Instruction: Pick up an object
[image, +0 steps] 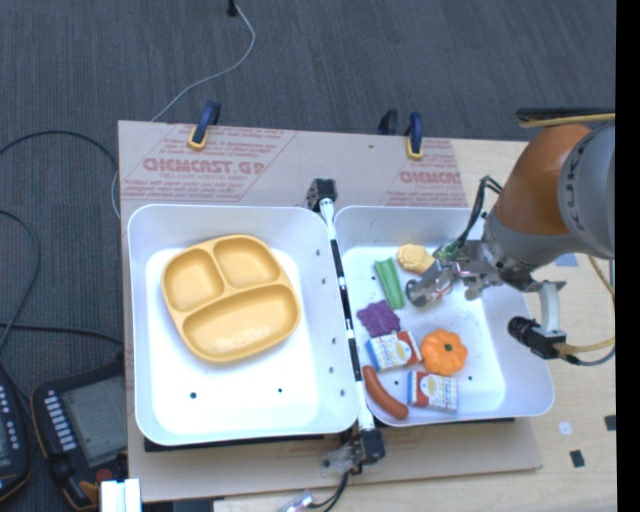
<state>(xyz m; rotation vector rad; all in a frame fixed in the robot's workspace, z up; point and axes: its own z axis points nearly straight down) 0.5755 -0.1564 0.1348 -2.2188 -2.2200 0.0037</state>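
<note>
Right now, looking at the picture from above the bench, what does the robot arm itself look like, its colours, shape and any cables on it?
The arm is a thick, rounded grey body with a broad orange band above the wrist. It narrows to a metallic grey gripper with small coloured wires bundled near it. A thin black cable loops along the wrist, and a small black cylindrical unit with a pale cable hangs off the arm's underside.

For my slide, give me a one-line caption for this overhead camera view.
KUKA arm's gripper hovers in the right bin by toy corn, a green piece and a pumpkin; yellow divided plate lies left.
</note>
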